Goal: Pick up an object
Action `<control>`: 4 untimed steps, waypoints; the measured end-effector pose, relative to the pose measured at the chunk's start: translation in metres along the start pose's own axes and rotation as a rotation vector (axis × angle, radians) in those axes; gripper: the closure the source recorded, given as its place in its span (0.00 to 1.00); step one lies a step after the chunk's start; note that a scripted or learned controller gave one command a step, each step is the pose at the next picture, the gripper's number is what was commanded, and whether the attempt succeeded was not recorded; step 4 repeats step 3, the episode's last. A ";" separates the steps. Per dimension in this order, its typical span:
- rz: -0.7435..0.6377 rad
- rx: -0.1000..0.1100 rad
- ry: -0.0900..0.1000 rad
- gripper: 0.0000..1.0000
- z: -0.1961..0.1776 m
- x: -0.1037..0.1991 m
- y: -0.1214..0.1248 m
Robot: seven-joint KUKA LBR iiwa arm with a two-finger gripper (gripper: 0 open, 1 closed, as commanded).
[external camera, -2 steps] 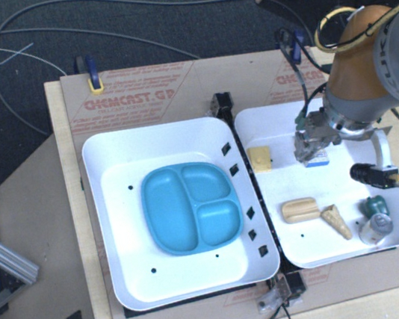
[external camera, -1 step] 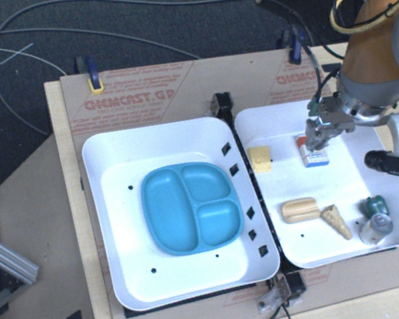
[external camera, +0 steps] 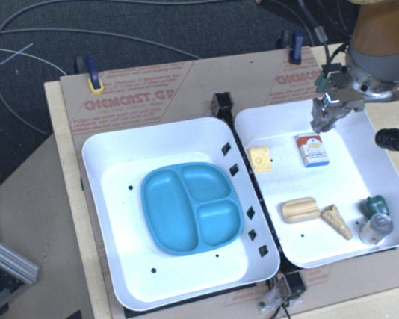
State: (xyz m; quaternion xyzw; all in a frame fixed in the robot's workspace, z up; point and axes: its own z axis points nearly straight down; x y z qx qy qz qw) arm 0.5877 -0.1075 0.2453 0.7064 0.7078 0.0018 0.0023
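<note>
The right bin [external camera: 385, 184] holds a small red, white and blue carton [external camera: 312, 151], a yellow block [external camera: 261, 160], a tan bread-like roll [external camera: 300, 210], a tan wedge [external camera: 336, 221] and a green and silver bottle [external camera: 376, 218]. My gripper [external camera: 322, 121] hangs over the bin's far side, just above and right of the carton, with nothing visibly held between its fingers. Whether it touches the carton I cannot tell.
The left bin [external camera: 115, 199] holds a blue divided plate [external camera: 191, 207]. A black divider with clips [external camera: 239, 178] runs between the bins. Clamps [external camera: 94, 80] sit on the cardboard at the back edge. Cables lie on the dark floor beyond.
</note>
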 end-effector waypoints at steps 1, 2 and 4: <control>-0.003 0.003 0.002 1.00 -0.004 0.051 0.019; -0.003 0.004 0.001 1.00 -0.008 0.107 0.027; -0.003 0.004 0.002 1.00 -0.006 0.166 0.031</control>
